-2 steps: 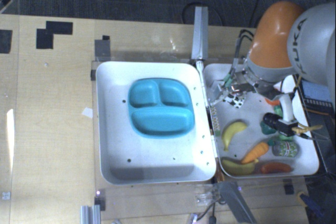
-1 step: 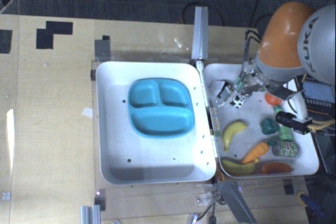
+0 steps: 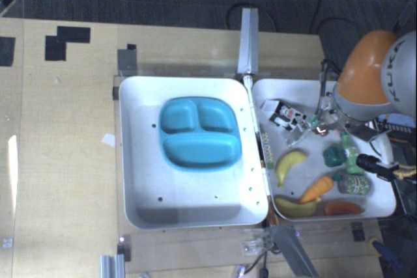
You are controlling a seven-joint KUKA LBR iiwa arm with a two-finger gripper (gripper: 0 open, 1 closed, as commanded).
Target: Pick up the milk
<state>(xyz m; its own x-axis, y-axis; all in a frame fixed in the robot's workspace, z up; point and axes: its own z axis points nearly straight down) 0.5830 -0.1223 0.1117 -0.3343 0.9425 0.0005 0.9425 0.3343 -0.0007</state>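
The milk [image 3: 285,114] is a small black-and-white carton lying on its side in the upper left part of the right bin [image 3: 389,205]. My gripper [image 3: 310,129] hangs low in this bin, just right of and slightly below the carton. It is open, and I see nothing between its fingers. The grey arm with its orange band [image 3: 366,78] comes in from the right and hides the bin's upper right corner.
Below the gripper in the right bin lie a banana [image 3: 290,165], a second banana [image 3: 296,207], a carrot [image 3: 317,188], a red item [image 3: 342,208], a green bottle [image 3: 349,152] and a can [image 3: 354,185]. The left bin [image 3: 133,159] holds a blue divided plate [image 3: 199,133].
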